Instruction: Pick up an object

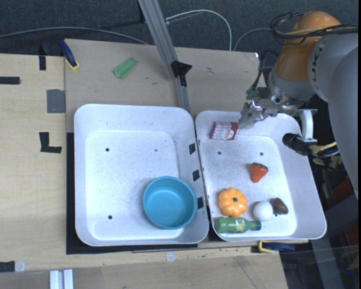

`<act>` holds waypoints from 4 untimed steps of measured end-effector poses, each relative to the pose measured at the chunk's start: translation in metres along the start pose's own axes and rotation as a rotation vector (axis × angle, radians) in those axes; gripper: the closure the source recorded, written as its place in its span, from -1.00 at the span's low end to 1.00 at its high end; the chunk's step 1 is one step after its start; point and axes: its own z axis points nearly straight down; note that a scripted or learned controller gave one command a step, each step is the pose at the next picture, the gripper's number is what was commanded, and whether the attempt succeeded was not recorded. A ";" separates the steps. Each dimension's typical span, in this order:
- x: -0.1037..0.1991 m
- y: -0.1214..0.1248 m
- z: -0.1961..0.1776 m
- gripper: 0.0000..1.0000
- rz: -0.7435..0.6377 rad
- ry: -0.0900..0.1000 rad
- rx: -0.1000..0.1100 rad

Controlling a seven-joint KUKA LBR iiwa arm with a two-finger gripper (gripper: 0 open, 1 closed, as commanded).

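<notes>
The small red-and-white packet (224, 130) is lying against the far wall of the right bin (305, 212), at about twelve o'clock from the bin's centre. My pincer (248, 117) is hovering just beside it, at roughly two o'clock from the packet, over the bin's far rim; whether its tips are apart or together I cannot tell at this size. Nothing is showing between them.

Toward four o'clock from the packet, an orange-red fruit (258, 172) is resting near mid-bin. At six o'clock, a small orange pumpkin (232, 201) is sitting just above a green bottle (237, 224), which is lying on its side along the near wall. A white ball (263, 210) and a brown object (280, 206) are touching at five o'clock.

In the left bin (90, 161), a blue bowl (169, 201) is standing at its four o'clock corner.
</notes>
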 end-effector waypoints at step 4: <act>0.110 0.007 -0.084 1.00 -0.005 0.003 0.006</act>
